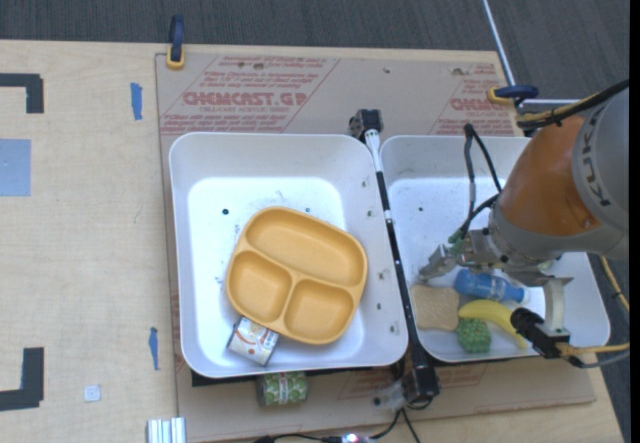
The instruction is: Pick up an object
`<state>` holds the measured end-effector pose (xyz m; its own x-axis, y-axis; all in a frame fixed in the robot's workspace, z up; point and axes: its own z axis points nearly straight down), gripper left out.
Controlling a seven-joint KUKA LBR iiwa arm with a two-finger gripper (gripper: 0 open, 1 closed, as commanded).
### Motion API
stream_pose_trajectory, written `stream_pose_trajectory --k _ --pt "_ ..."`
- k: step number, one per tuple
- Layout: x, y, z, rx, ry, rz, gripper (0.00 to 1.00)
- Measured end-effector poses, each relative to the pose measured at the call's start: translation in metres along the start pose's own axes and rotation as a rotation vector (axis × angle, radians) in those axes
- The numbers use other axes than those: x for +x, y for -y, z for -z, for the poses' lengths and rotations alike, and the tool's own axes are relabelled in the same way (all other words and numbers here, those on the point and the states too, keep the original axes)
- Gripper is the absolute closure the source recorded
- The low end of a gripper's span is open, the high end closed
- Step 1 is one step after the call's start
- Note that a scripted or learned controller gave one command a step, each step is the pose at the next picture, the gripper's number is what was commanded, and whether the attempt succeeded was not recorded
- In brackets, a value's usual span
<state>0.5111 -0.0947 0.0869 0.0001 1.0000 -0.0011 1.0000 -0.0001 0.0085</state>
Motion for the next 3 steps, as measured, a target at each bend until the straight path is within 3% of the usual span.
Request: stream_pose_trajectory --k 1,2,3 --pt "0.001 0.028 0.000 -0.001 0.000 0.000 0.00" --pt "-0.010 -0.061 -0.001 0.002 0.000 0.001 0.00" --pt "-0.003 0.019 0.000 0.004 -0.001 0.000 0.00"
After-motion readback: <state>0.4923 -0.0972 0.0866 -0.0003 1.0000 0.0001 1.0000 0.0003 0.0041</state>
